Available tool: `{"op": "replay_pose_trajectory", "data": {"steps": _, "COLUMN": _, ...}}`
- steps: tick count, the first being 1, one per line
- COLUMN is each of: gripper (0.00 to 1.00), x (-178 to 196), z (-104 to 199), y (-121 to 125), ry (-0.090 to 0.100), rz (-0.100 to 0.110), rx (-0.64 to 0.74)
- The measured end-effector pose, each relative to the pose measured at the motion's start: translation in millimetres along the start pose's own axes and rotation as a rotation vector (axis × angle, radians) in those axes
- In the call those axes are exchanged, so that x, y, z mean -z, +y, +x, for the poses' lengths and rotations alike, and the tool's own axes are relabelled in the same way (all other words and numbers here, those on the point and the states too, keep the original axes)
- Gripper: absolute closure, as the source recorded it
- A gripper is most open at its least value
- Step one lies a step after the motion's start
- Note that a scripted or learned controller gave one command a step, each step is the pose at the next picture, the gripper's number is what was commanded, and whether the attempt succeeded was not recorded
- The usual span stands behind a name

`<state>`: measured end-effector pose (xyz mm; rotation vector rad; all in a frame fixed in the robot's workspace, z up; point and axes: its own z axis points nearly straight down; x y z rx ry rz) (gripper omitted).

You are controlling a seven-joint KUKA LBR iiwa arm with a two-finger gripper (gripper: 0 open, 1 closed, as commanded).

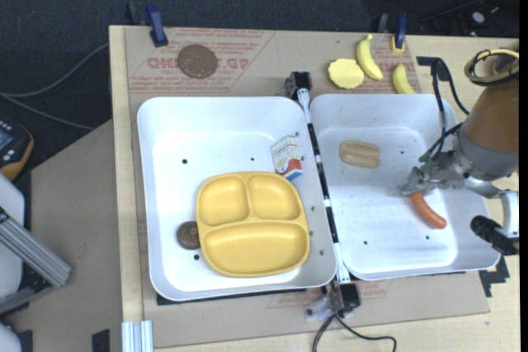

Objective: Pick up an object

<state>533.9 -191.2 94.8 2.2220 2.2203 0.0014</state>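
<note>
Sausage (429, 211) under claw (419, 180)

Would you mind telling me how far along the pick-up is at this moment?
Done: the gripper has reached the right white bin, low beside the orange sausage-shaped toy. In hand: nothing visibly grasped; the sausage lies on the bin floor. Left: grasping and lifting it, or the tan bun-shaped toy.

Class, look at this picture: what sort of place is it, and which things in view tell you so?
Most likely a robotics lab test bench, not a kitchen. Two white bins sit side by side on a board held by blue clamps, a robot arm reaches in, and the food, such as the hot dog, looks like toys.
</note>
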Motion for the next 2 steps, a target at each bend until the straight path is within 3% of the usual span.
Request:
{"op": "replay_pose_trajectory", "data": {"steps": 1, "gripper": 1.0, "x": -11.1, "z": 99.0, "y": 19.9, "ry": 0.004, "rz": 0.003, "rx": 0.009}}
{"op": "replay_pose_trajectory", "data": {"steps": 2, "gripper": 1.0, "x": 95.7, "z": 171.6, "y": 7.9, "ry": 0.002, "rz": -0.007, "rx": 0.009}}
